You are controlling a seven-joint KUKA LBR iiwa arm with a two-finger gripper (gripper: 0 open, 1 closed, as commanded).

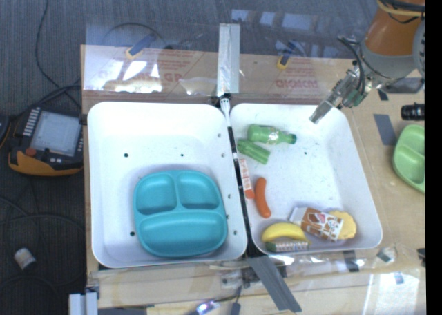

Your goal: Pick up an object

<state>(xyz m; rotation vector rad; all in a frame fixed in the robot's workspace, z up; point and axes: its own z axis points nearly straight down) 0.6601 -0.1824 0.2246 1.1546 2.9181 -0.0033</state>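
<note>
**Hovering tool above the right bin's far corner, nothing held**

Looking into the right bin (359, 168), you see five loose things. A green bottle (271, 135) lies on its side near the far left, its long axis running left to right with the darker cap end pointing right. Just beside it, toward you and to the left, a smaller green piece (253, 150) lies at a slight slant. Nearer the middle of the left wall sits an orange carrot-like stick (262, 197), its long axis running roughly from far to near, tilted a little to the right at the near end. At the near edge a yellow banana (283, 232) lies crosswise, curved, and just to its right a snack packet (324, 224) printed in brown, white and yellow also lies crosswise.

Your arm (395, 23) enters from the upper right, its orange band high in the corner. The tool (322, 112) slants down and to the left, its tip over the far right corner of the right bin, well apart from every object. You cannot tell whether it is apart or together; nothing is between its tips.

The left bin (110, 141) carries a teal divided tray (181, 211), lying flat.
</note>
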